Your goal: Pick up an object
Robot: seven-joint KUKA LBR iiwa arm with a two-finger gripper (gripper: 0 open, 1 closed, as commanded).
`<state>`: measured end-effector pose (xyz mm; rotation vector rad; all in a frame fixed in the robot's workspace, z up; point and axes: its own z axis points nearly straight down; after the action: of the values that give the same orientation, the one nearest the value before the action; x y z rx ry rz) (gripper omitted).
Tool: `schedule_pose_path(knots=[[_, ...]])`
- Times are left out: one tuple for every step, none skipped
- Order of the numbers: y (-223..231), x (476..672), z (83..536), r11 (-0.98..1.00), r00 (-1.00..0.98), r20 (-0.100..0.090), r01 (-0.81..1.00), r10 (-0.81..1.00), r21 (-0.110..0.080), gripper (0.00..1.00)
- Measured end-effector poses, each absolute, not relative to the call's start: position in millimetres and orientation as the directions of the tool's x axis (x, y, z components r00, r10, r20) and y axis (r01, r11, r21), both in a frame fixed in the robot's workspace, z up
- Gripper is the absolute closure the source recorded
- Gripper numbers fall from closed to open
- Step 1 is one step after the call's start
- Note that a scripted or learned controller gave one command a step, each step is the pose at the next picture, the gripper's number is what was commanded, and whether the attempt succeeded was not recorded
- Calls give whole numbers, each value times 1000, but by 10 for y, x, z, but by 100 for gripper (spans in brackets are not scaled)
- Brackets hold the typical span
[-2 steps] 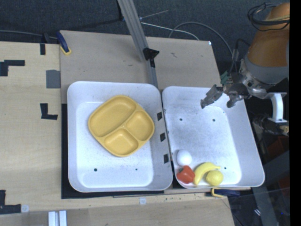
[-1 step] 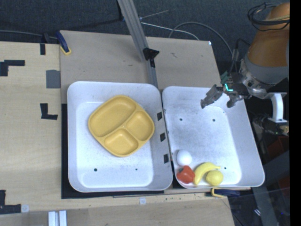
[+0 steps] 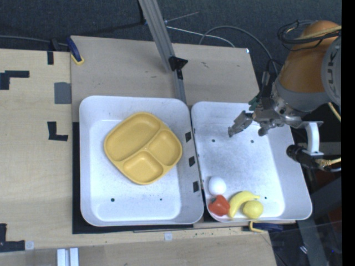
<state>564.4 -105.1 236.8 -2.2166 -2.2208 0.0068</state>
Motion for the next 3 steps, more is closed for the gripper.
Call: schedule_pose_path(knots=[[-1032,5666,1925,2,-2,0,1000,1000,-6,0],[-1026,5559,1322,1,-1,1,1000,1000,-9,0],[-1019,5578,1458,3,-3,1,1000,1000,-4,100]])
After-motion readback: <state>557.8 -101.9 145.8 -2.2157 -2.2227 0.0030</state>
